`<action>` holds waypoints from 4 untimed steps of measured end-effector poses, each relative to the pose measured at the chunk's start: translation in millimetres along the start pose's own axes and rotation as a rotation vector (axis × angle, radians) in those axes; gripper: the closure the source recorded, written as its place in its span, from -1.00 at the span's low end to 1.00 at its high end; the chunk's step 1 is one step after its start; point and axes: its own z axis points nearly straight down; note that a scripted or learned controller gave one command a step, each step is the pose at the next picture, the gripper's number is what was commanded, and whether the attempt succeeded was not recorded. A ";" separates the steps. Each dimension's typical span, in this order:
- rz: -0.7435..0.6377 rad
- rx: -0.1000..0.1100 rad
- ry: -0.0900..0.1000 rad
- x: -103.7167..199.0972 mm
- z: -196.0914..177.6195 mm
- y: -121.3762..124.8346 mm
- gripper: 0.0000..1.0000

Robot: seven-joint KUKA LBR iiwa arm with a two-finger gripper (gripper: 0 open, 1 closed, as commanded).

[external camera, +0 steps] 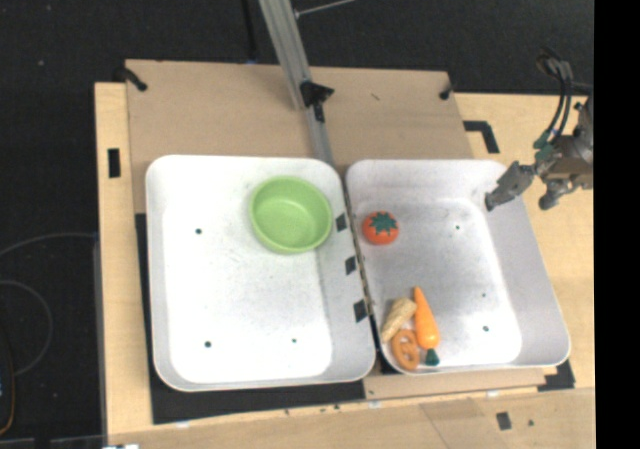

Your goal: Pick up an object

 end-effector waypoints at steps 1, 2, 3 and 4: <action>0.000 0.000 0.000 0.0 0.0 0.0 -1.00; 0.003 0.005 0.000 1.2 53.9 -10.1 -1.00; 0.004 0.005 0.000 -0.7 96.2 -10.1 -1.00; 0.004 0.005 0.000 -10.4 150.9 -5.4 -1.00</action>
